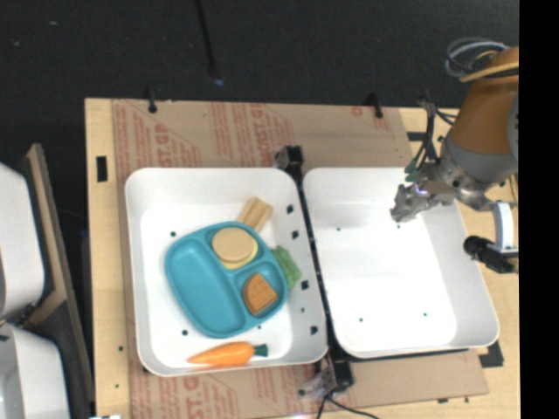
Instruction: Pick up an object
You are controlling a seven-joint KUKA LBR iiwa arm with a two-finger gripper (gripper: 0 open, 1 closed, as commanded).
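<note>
I see the blue tray (pixel 210 288) with biscuits and the carrot (pixel 229 353) in the left bin, well apart from my gripper (pixel 404 206)

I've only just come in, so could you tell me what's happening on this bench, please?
A robot arm reaches in from the right, its claw over the far corner of the right bin. The pickable items all sit in the left bin: a blue divided tray with a round biscuit and a waffle piece, a wooden block beside it, and a carrot at the front.
</note>
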